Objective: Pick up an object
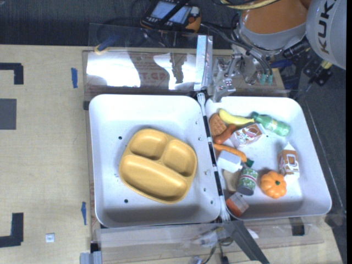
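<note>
We look down on a pale wooden worktop (44,164) marked with black tape corners and short blue tape strips; beyond its far edge lies dark floor with cables and a small lit screen device (168,12). Two shallow white bins sit side by side, their inner rims touching. The left bin (110,114) holds a yellow sectioned tray (158,164), lying diagonally.

The right bin (311,175) carries the small objects, crowded toward its left half. A banana (235,117) lies near the far wall, its long axis running left to right with a slight downward tilt toward the right. Just beside its right end a green bottle (270,124) lies on its side, along nearly the same line. Below them rest a white packet (247,135) and a carrot (228,149), the latter slanting down to the right. Nearer us stand a small can (247,180) and an orange pumpkin (273,184), close together.

The gripper (242,70) hangs above the far rim of the right bin, apart from every object; we cannot tell how its jaws stand.
</note>
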`<state>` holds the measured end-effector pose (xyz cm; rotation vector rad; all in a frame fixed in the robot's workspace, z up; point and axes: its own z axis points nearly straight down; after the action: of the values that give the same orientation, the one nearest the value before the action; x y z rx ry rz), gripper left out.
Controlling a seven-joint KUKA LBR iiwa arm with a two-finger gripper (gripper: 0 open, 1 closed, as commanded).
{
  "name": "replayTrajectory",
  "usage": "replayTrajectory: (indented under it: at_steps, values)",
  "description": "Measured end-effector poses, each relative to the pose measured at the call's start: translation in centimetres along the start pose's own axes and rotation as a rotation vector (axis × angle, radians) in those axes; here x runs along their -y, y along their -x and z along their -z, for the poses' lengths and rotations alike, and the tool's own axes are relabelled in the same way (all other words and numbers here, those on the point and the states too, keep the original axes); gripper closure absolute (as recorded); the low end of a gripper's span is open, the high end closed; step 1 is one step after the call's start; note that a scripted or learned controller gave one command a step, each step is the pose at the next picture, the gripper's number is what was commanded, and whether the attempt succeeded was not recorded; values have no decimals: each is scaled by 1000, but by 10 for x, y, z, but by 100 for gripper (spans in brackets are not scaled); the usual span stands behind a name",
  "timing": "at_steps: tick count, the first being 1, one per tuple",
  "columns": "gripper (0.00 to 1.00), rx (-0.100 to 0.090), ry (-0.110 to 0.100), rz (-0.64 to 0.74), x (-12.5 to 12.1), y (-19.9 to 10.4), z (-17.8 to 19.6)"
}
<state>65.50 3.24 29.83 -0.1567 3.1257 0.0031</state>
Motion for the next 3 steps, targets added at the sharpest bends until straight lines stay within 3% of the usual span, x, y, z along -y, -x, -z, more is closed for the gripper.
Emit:
replayTrajectory:
  at_steps: [1,2,3]
  values:
    - [100,-6,0,-51,27,10,-27]
    - [100,0,0,477,63,6,9]
    - [100,-9,4,628,45,8,-24]
